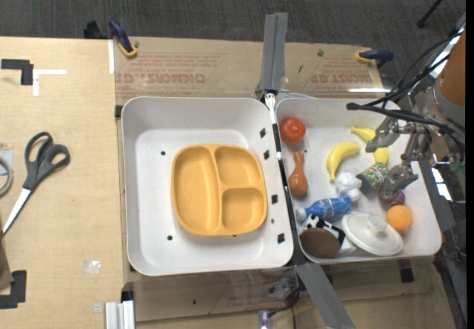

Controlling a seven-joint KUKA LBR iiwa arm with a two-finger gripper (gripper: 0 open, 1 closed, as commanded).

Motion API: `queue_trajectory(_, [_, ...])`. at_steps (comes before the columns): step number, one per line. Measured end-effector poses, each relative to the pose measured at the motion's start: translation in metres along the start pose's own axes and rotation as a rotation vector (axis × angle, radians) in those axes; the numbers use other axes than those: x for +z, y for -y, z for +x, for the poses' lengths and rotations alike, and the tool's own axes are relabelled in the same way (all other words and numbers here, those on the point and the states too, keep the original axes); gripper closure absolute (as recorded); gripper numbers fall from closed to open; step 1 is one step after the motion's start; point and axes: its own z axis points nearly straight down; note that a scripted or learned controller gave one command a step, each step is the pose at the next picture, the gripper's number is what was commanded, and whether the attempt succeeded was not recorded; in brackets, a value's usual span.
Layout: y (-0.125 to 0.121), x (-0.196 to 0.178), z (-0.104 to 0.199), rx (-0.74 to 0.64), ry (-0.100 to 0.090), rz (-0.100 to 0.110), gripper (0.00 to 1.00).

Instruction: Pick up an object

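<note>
Approach step — hand (398, 172) low over right bin (426, 246), beside green toy (372, 175) and purple piece (392, 198); grip state impossible to tell. Next: settling on one object, closing squarely.

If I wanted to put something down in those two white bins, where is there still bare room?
Left bin: a bare white floor rings the yellow divided plate, widest along its left and top. Right bin: one open patch at the top, between the red tomato and the banana. Its lower half is crowded with toys, where the gripper hangs.
</note>
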Motion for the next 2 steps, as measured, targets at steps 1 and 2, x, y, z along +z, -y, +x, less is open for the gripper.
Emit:
queue_trajectory(1, [-0.016, 0.110, -0.013, 0.025, -0.001, 0.000, 0.00])
queue_trajectory(2, [-0.007, 0.190, -0.083, -0.078, 0.001, 0.000, 0.00])
